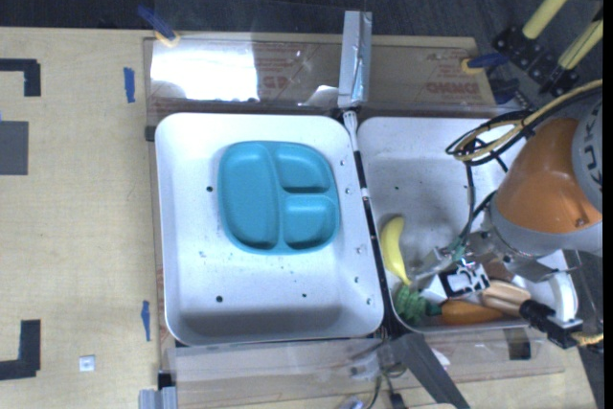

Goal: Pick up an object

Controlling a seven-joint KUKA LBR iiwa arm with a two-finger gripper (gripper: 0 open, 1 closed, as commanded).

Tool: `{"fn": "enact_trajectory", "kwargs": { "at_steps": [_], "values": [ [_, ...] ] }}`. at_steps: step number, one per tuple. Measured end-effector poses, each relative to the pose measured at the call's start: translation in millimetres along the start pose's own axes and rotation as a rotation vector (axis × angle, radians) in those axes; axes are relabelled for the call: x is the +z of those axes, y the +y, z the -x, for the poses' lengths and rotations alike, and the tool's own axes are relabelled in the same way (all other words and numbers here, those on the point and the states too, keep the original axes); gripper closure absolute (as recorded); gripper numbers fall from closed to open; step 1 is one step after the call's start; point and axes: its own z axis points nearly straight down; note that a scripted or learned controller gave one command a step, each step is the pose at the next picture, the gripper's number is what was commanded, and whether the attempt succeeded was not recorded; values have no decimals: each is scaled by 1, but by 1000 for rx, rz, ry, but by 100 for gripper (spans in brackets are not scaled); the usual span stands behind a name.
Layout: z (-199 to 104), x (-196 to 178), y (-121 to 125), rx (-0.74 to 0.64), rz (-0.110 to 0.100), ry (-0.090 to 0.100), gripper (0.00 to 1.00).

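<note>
progress so far: nothing lifted yet, as far as i can judge. my hand (460,271) is low in the right bin (412,158), near its front wall, right among the objs; whether it's open or closed i can't tell, wrist and cables cover too much. candidate picks all crowd that front corner: banana (393,246) lying along the divider side, green leafy thing (410,304) just below it, carrot (471,310) along the front wall w/ a brown piece (506,296) just beside it. none visibly gripped, so grasp + lift are both left to do, i reckon. left bin (182,235) holds a blue divided plate (279,194) near its middle, well apart from me. room: tight. objs sit close to the front wall and the divider between bins, so a side approach risks hitting a rim; back half of right bin looks open, straight up is prob the cleanest way out. bench (67,206) to the far left is bare wood w/ black tape marks.
</note>
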Motion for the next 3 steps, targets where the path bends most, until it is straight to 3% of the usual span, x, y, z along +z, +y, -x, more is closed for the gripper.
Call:
{"fn": "enact_trajectory", "kwargs": {
  "at_steps": [1,2,3],
  "values": [
    [20,-47,66,-225,-6,0,0],
    [76,-9,-3,-422,15,-21,0],
    [97,-62,-21,-54,-5,-2,0]
  ]
}}
